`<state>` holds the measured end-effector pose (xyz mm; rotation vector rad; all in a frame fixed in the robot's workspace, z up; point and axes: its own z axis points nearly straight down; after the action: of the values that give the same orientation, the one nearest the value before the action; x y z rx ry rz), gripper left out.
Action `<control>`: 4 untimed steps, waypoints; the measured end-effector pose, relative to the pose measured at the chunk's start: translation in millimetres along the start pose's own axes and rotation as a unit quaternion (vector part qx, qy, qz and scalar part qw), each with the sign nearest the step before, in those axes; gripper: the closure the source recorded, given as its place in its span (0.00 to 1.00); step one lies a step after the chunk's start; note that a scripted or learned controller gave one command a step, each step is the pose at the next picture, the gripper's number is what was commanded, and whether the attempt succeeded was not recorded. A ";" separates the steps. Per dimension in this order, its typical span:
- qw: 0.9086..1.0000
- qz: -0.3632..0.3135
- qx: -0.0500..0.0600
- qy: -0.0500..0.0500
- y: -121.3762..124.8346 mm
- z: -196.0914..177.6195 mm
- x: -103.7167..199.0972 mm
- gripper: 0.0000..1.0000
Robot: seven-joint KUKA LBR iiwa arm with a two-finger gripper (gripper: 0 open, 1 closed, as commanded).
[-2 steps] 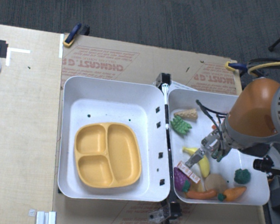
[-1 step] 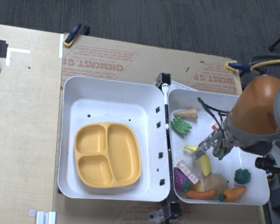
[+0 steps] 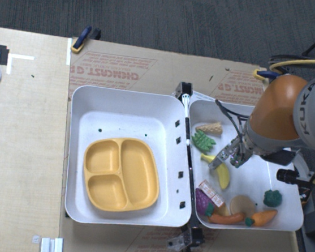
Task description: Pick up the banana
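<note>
Over the right white plastic bin (image 3: 282,223) the grey two-finger gripper (image 3: 219,163) sits low, tips touching the top end of the small yellow banana (image 3: 223,177); cannot tell whether the claw is open or closed. Banana lies mid-bin, below a green leafy toy (image 3: 204,140), above a purple packet (image 3: 204,200) and an orange carrot (image 3: 227,219). Left white bin (image 3: 81,142) carries a yellow three-compartment plate (image 3: 121,173).

Cardboard sheet (image 3: 131,68), far of the left bin: red printed lettering, upside down and mirrored, too unclear to spell out.
Cardboard, far of the right bin (image 3: 237,87): the same red print, likewise unreadable.
Arm (image 3: 313,107), grey housing at right: part of the lettering "KU".
</note>
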<state>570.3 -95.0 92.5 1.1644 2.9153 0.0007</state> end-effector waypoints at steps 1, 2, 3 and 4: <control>0.980 -0.200 0.000 0.000 -27.4 -0.4 19.9 1.00; 0.980 -0.200 0.000 0.000 -27.4 -0.4 19.8 0.00; 0.951 -0.309 -0.002 -0.010 -35.0 -3.6 34.1 0.00; 0.947 -0.320 -0.005 -0.019 -46.0 -6.0 43.9 0.00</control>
<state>506.8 -98.1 98.4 0.1689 3.0956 -0.0080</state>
